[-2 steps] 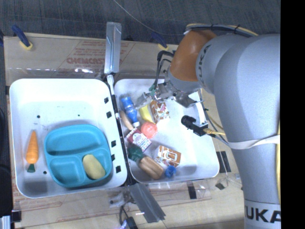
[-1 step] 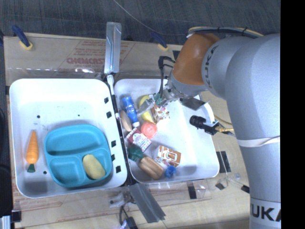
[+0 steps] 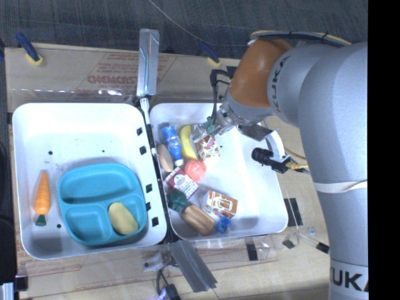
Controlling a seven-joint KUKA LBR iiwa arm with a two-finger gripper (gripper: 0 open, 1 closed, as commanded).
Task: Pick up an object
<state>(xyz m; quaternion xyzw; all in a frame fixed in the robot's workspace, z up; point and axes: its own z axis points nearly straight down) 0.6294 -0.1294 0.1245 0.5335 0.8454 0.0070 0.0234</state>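
- Arm [image 3: 319, 99] reaches in from the right, orange band over the upper part of the right bin [image 3: 256, 186].
- Gripper [image 3: 209, 130] sits low in the right bin's upper-left area, right at a small printed packet [image 3: 208, 145]; jaws state: cannot tell, wrist hides them.
- Can't confirm anything is held.
- Right bin items cluster along its left side: blue bottle [image 3: 171, 141] and yellow banana [image 3: 187, 141] side by side near the top, a tan roll [image 3: 165, 158] just left of and below the bottle.
- Pink-red ball [image 3: 195, 169] below the banana, touching a red-white wrapper [image 3: 181, 183].
- Lower down: brown sausage-like piece [image 3: 197, 219] with a dark green end, small blue item [image 3: 224, 225] at its right end, orange snack box [image 3: 221, 204] just above.
- Left bin [image 3: 75, 120]: blue divided tray [image 3: 94, 195] with a yellow potato-like lump [image 3: 123, 218] in its lower-right compartment.
- Carrot [image 3: 42, 195] lies beside the tray at the left wall, apart from it.
- Both bins sit side by side on the bench [image 3: 75, 67].
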